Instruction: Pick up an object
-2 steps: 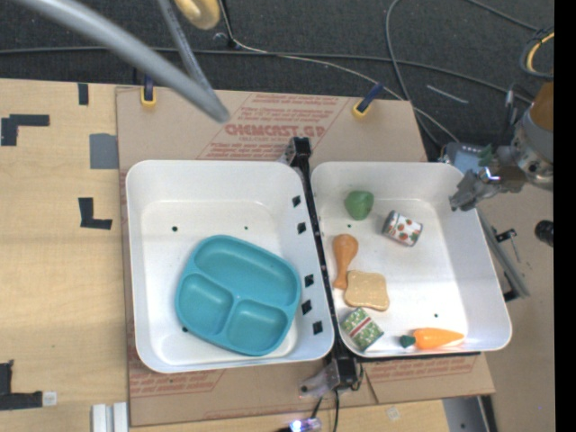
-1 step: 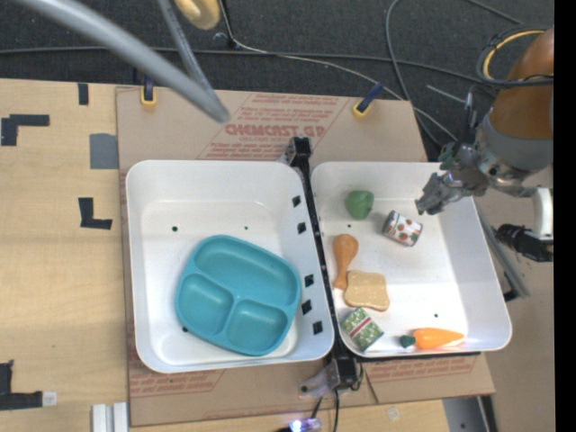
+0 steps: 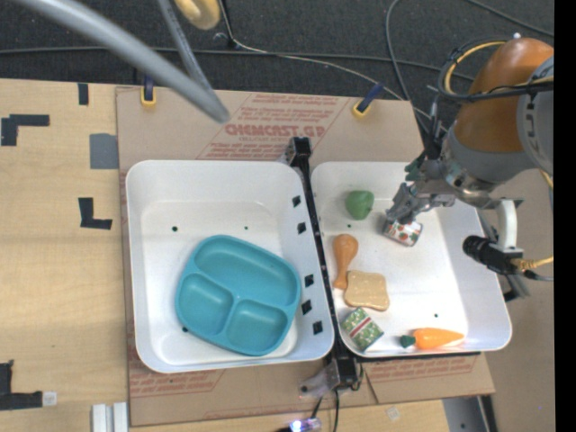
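Observation:
My gripper [image 3: 402,216] hangs over the upper middle of the right bin [image 3: 468,268], its tip pointing down and left. Right at its tip lies a small red, white and green can-like object [image 3: 405,233]; whether the gripper touches it cannot be made out. Left of it sits a green rounded object [image 3: 359,203]. Nearer the front lie a tan drumstick [image 3: 345,255], a slice of toast [image 3: 366,290], a green and white packet [image 3: 362,328] and an orange carrot [image 3: 436,337].
The left bin [image 3: 153,196] holds a blue divided tray [image 3: 237,293]. A black divider [image 3: 309,232] separates the two bins. A grey pole [image 3: 117,34] crosses the upper left above the bench. Cables run behind the arm.

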### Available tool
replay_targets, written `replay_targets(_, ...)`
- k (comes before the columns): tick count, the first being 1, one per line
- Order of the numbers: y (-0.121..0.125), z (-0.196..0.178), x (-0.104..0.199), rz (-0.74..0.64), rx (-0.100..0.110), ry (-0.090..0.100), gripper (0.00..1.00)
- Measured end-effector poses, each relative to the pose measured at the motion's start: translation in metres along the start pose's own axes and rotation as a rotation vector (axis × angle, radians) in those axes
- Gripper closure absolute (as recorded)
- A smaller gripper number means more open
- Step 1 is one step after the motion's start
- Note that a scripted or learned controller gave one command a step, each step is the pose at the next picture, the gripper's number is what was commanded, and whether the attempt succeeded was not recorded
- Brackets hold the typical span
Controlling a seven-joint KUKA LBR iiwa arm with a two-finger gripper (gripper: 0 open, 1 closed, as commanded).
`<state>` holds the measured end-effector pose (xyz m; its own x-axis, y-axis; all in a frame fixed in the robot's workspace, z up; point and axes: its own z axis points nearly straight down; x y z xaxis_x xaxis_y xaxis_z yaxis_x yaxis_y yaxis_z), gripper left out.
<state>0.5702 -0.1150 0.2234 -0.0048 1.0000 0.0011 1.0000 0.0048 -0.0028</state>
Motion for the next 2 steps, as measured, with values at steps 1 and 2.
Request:
replay_targets(1,-0.001,0.008,0.060,-0.002,-0.001,0.000,1.00)
replay_targets(2,-0.011,0.008,0.103,0.000,0.000,0.000,1.00)
